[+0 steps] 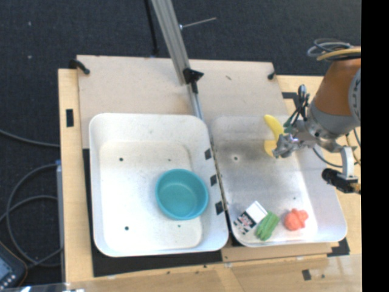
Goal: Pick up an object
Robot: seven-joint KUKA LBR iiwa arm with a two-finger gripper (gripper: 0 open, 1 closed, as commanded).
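In the right bin, a yellow banana-shaped object lies near the far side. My gripper is right against its lower end, coming in from the right under the orange-banded wrist. Whether the yellow object is in its grasp is unclear. Along the near edge of the same bin lie a white and black box, a green object and an orange object. A blue bowl sits upright in the left bin.
A slanted metal pole rises from the back of the bench between the bins. Dark cables hang by the arm over the right bin's right rim. The bins touch along the middle divider.
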